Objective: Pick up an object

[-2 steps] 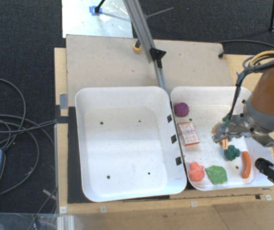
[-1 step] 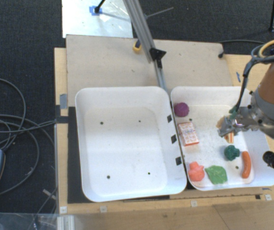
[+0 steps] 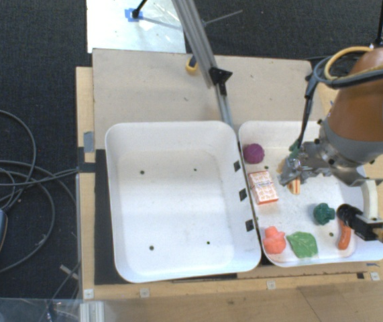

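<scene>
Two shallow white bins sit side by side on the bench [image 3: 151, 86]. Camera view, looking down at a slant: left bin [image 3: 121, 247], right bin [image 3: 282, 134].

Arm [image 3: 365, 106] comes in from 3 o'clock, grey with an orange band, bulking over the right bin's upper right part. End effector [image 3: 294, 180] is low over the middle of the right bin. Something small and orange shows at its tip, but I cannot tell whether that is a gripped item or part of the tool, nor whether it is wide or narrow.

Objects in the right bin, placed by clock face from the bin's centre:
- purple ball [image 3: 253, 153], about 10 o'clock, near the divider between bins.
- small carton [image 3: 263, 187], red and white, about 9 o'clock, lying flat just beside the divider, near the end effector's 8 o'clock side.
- dark green lump [image 3: 323, 213], about 5 o'clock, apart from the others.
- orange-pink toy [image 3: 274, 240], about 7 o'clock, at the near rim.
- light green piece [image 3: 302, 245], about 6 o'clock, just beside the orange-pink toy.
- orange-red stick [image 3: 344, 237], about 4 o'clock, near the bin's near right corner, beside a black fitting [image 3: 355, 221].

A grey pole [image 3: 198, 39] slants across the bench from 12 o'clock toward the bins' junction.
</scene>
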Controlling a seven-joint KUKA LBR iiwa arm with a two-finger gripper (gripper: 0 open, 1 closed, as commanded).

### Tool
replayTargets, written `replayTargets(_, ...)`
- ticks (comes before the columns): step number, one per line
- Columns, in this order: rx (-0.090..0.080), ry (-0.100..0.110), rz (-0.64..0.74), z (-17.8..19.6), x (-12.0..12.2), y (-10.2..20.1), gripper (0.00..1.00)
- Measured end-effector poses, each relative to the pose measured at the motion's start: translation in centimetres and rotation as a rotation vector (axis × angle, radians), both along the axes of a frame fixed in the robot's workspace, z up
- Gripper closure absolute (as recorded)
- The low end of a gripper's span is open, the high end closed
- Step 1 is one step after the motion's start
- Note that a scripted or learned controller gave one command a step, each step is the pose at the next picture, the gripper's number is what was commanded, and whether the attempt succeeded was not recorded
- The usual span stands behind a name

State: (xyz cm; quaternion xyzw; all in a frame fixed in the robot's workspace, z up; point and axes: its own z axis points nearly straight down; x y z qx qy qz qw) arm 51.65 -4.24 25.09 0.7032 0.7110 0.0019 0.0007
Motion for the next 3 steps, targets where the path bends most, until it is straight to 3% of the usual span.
replayTargets(2,0.001,0.001,0.000,-0.2,3.9,10.5,1.00)
replayTargets(3,-0.001,0.002,-0.003,-1.7,6.3,14.1,1.00)
